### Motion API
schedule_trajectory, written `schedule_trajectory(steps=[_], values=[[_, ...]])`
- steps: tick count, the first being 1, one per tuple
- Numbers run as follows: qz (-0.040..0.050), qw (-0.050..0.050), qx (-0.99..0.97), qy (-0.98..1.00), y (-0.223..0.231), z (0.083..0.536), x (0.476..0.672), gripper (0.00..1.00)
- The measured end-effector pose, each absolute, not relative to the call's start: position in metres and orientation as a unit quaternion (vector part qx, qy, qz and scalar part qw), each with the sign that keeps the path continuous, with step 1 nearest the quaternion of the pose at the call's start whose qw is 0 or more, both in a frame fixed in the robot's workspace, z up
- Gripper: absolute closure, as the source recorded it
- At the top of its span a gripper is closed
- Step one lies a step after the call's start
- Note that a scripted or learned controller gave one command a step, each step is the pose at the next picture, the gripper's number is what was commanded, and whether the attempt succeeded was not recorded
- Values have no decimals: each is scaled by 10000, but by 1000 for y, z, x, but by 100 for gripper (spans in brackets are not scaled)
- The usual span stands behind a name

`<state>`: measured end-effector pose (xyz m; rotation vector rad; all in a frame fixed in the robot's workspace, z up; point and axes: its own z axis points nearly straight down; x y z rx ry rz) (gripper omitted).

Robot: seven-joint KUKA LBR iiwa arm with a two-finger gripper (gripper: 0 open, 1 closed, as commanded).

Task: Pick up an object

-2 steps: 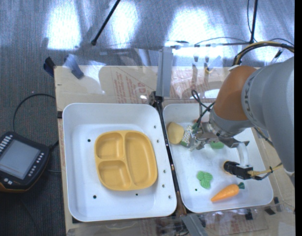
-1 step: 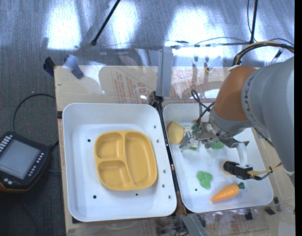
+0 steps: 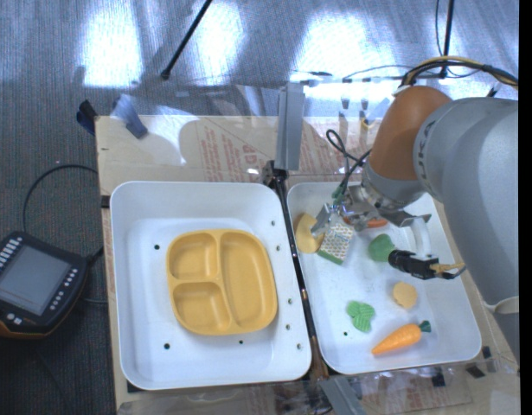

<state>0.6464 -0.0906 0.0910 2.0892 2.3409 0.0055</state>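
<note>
Camera view puts the end effector point(image 3: 339, 217) low in the right bin point(image 3: 456, 318), its fingers closed on a checkered block point(image 3: 336, 244) beside a yellow piece point(image 3: 306, 233); a toy carrot point(image 3: 397, 339) lies nearer.

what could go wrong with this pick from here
The tool sits low at the far-left corner of the right bin, right over a checkered block that touches a yellow piece. Closing there may catch both, or nudge the block against the bin wall. The green toy lies close beside the wrist and could get knocked as the arm moves.
</note>
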Motion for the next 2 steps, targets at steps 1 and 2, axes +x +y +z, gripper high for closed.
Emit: schedule_trajectory(steps=[1, 2], values=[[-7, -19, 6521, 7581, -91, 87, 604, 0], [-17, -34, 6518, 7584, -91, 96, 603, 100]])
